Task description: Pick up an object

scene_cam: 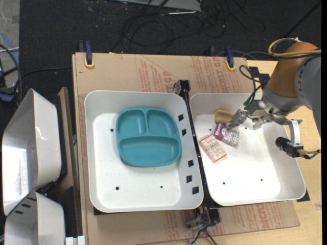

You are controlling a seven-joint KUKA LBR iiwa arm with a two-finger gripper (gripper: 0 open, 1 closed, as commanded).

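Claw (238, 118) low over upper left of the right bin (265, 188), just above a small purple packet (226, 135); cannot tell its state. Packet lies flat on bin floor. Touching its left side: pink-and-white box (213, 148). Just above: a tan rounded object (223, 116), near the bin's top wall. Left bin (102, 188) holds a teal divided plate (148, 137), centred. Both bins on the cardboard-covered desk (133, 68).

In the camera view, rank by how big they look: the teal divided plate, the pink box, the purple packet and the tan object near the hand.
1. teal divided plate, by far the largest.
2. pink box.
3. purple packet, close to the pink box in size and partly covered by the hand, so that order is unsure.
4. tan object, also partly hidden.
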